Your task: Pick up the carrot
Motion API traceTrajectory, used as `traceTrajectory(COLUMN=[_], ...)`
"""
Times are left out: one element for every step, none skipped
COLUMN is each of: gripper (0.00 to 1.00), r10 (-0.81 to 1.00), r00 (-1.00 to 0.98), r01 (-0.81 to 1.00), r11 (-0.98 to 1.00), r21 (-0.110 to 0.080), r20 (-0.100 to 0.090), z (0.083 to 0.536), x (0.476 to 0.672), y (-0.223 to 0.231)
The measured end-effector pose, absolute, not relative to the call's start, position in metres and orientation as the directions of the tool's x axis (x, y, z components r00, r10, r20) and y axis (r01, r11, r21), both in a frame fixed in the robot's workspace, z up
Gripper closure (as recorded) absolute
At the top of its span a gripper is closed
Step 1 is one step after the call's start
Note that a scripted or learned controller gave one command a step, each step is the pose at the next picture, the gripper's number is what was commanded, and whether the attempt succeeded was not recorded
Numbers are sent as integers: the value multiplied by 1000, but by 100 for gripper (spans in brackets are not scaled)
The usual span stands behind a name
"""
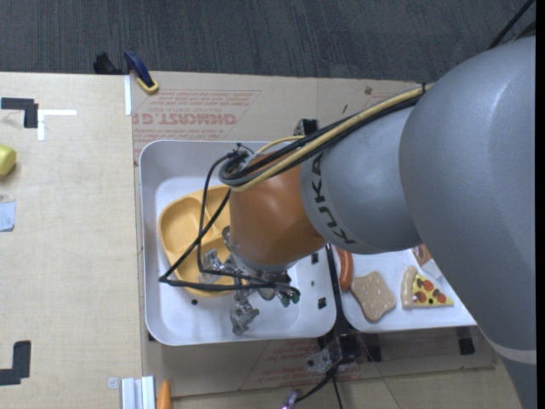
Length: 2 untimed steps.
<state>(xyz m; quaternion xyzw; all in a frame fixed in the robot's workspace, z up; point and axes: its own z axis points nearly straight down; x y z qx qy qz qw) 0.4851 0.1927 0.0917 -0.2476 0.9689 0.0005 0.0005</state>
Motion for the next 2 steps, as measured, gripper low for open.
traceTrajectory(gripper=[100, 100], r10=[-474, -312], r00=[-880, -950], r01=[-474, -312], r11=[880, 950], r21=[-1, 4], r20=[-10, -1], z=[102, 94], x=[489, 490], y=[192, 186])
